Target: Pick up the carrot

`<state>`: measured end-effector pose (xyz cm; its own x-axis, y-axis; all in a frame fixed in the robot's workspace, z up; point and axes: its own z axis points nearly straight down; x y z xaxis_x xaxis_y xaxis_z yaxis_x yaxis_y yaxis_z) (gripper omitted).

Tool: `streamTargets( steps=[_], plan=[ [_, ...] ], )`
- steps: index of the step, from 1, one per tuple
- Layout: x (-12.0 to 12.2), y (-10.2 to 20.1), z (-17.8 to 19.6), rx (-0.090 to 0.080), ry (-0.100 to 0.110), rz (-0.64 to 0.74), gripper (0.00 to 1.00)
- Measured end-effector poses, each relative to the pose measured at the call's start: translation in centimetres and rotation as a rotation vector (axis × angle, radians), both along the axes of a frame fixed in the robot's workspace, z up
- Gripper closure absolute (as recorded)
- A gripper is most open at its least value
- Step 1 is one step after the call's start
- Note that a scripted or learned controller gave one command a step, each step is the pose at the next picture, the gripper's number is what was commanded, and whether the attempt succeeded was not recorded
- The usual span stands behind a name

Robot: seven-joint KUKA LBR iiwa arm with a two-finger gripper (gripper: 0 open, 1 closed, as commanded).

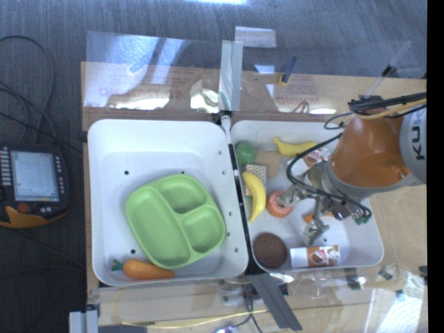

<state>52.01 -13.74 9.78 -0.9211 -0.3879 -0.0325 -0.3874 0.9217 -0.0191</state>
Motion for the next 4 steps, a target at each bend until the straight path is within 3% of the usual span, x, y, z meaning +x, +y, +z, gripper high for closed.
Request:
streamTargets(
  steps=[1, 2, 3, 4],
  plan=[
    [5.5, -5.9, 0.0, -0.006, 0.003, 0.15, 0.0],
    [-1.0, -4.2, 0.3, -0.005, -0.015, -0.057, 0.0],
    [2.5, -3.1, 0.0, -0.002, 0.004, -0.078, 0.0],
    [4.2, -8.3, -0.1, 0.006, 0.004, -0.18, 0.0]
  ],
)
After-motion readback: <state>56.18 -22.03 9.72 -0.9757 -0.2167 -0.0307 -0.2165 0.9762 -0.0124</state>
